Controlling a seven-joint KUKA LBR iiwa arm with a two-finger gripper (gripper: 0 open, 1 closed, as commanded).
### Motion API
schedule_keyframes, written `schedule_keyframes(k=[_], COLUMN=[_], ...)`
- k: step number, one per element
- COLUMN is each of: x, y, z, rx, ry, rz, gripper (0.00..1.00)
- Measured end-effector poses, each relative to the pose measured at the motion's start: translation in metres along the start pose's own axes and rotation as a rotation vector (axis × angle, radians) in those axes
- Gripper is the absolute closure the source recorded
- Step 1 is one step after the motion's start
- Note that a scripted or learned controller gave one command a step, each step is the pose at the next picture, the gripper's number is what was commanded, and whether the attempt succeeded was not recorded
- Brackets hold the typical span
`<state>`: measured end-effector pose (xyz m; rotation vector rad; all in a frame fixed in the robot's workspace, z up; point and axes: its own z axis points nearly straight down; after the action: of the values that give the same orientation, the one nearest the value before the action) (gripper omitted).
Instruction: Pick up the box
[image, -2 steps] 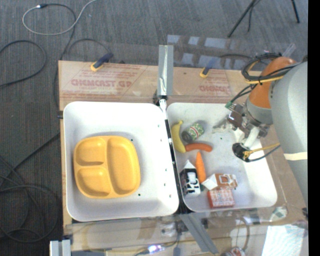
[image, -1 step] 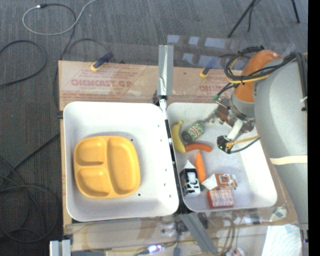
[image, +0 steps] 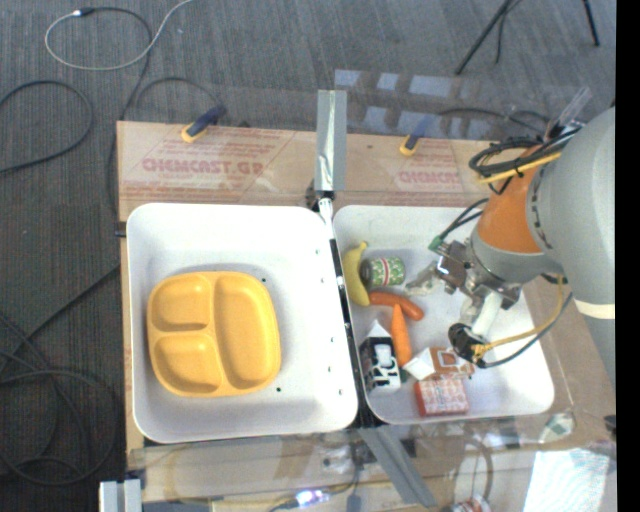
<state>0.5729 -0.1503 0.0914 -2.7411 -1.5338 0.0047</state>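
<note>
My gripper (image: 455, 275) hangs over the middle of the right bin (image: 530, 395); I cannot tell how wide it is set. The red box (image: 441, 397) lies flat near that bin's front wall, apart from my gripper. A small orange-and-white packet (image: 452, 361) sits just behind it (touching, as far as I can see). To the left are a black-and-white carton (image: 380, 363), 2 carrots (image: 401, 335), a green can (image: 385, 271) and a banana (image: 355, 275). The left bin (image: 200, 230) holds 1 yellow divided plate (image: 213, 332).

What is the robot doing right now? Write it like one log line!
gripper: over right bin | red box: lying in same bin, apart from gripper, not picked up | left bin: yellow plate
</note>
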Motion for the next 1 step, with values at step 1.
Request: schedule_keyframes(k=[1], x=[-0.0030], y=[0.0036], z=[-0.0531], rx=[0.002], ry=[0.002], rz=[-0.095], gripper=[0.00])
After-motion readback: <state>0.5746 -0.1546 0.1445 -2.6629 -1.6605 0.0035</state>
